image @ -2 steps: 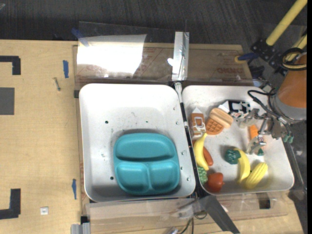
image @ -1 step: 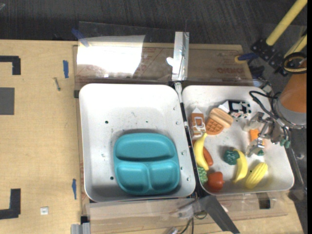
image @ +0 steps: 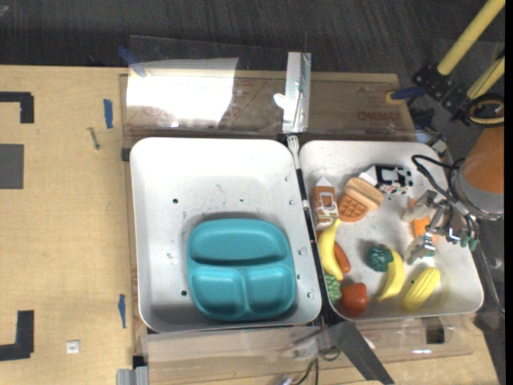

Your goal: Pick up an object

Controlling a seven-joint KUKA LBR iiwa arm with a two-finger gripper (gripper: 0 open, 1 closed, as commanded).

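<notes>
The right white bin (image: 473, 299) holds several toy foods. Among them are a waffle (image: 358, 199), a small carton (image: 324, 201), a yellow banana (image: 327, 243) with a red sausage (image: 342, 259) beside it, and a green broccoli piece (image: 380, 256). A second banana (image: 393, 275), a yellow corn cob (image: 422, 287) and a red tomato (image: 353, 295) lie toward the front. My gripper (image: 427, 241) hangs low over the bin's right side, just above the corn cob and right of the broccoli. A small orange piece (image: 419, 224) lies right against it. Nothing visibly sits in its grasp.
A teal divided tray (image: 239, 268) lies in the left white bin (image: 160, 175). A white object with black markings (image: 391, 176) rests at the back of the right bin. The arm's orange band (image: 487, 167) overhangs that bin's right rim. Yellow bars (image: 473, 22) cross the far right corner.
</notes>
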